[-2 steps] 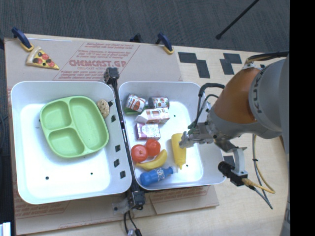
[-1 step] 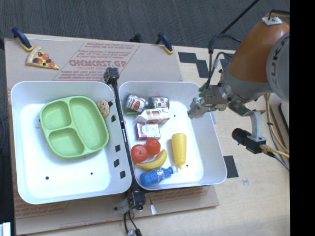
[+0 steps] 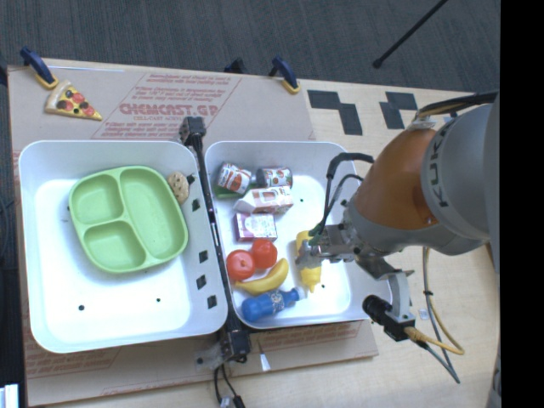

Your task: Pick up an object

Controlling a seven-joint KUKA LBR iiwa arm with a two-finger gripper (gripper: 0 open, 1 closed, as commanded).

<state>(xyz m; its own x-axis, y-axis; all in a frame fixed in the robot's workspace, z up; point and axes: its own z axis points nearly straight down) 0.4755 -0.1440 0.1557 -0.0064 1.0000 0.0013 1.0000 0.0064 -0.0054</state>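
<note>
Dark grey carpet under everything, and on it a tan bench (image 3: pixel 280 100) with a brown cardboard sheet (image 3: pixel 170 100) that has red print on it; I can make out something like "CHEMCAST GP", the smaller lines are too fuzzy to read. Two white bins side by side. The left bin (image 3: pixel 51 304) has one green divided plate (image 3: pixel 127 218) with three sections, and one cookie (image 3: pixel 178 185) just beside the plate's upper right edge. A toy pizza slice (image 3: pixel 71 102) lies on the cardboard up in the far left corner.

The right bin (image 3: pixel 336 300) is the busy one: two small cans (image 3: pixel 253 178) side by side at the top, two little cartons (image 3: pixel 262 212) below them with red labels I can't read, one tomato (image 3: pixel 241 264) and one red pepper-ish thing (image 3: pixel 264 252) touching it, one banana (image 3: pixel 265 277), one blue bottle (image 3: pixel 270 305) lying on its side with its cap toward the right.

The arm (image 3: pixel 425 185) comes in from the right, and the gripper (image 3: pixel 316 249) sits low in the right bin right over a yellow object (image 3: pixel 309 272). That thing's long axis runs roughly up-down in the view, just right of the banana's tip. Can't tell whether the jaws are apart or together, the wrist blocks them.
</note>
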